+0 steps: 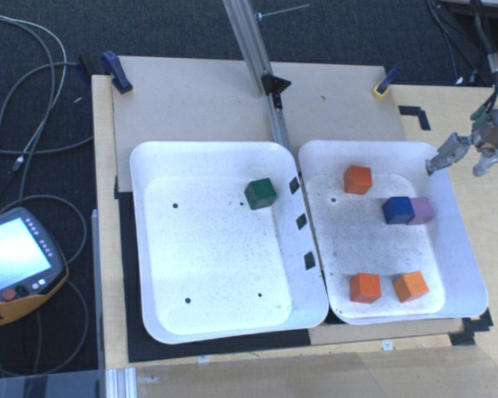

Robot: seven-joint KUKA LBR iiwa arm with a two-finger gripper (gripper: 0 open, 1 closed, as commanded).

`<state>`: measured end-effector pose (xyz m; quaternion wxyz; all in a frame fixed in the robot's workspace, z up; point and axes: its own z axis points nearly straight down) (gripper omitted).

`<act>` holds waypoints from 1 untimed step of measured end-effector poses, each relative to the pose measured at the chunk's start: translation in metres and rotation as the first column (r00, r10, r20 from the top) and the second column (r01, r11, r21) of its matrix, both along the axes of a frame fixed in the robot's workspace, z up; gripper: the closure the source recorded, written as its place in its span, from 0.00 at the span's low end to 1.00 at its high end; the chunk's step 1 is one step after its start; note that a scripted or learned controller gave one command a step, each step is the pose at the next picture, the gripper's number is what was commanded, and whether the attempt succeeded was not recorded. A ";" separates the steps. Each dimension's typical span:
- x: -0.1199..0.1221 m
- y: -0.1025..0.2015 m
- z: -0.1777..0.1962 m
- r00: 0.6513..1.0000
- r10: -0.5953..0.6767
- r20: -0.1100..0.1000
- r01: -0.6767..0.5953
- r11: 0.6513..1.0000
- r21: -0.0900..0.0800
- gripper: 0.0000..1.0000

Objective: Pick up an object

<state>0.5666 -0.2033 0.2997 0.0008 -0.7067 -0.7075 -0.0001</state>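
End effector (463, 157), a grey two-finger unit entering at the right edge, sits over the upper right rim of the right shallow white plastic bin (465, 259); its two fingers look spread apart with nothing between them, so empty and fairly wide, though it is small and partly cut off. Nearest candidates: blue cube (397, 210) touching a pale purple cube (421, 210) on its right, both in the upper right part of the right bin, near the end effector but below it in view. Small orange cube (358, 179) is further left near the bin's top. Two more orange cubes sit at the bottom of that bin, red-orange one (365, 288) and lighter orange one (411, 285), near each other but apart. Left shallow white plastic bin (149, 164) holds one dark green cube (260, 193) near its upper right corner, well apart from the end effector. Both bins rest on the light wooden worktop (191, 98). Step in hand, judged: approach, no pick begun, no target committed yet. Next move likely calls for travelling in over a cube, lining the fingers up and descending. The blue/purple pair is closest but touching, so fingers could catch both or shove one; the lone upper orange cube looks like a cleaner grasp.
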 end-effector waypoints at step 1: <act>0.017 0.003 0.051 1.000 0.002 0.009 -0.002 1.000 -0.004 0.00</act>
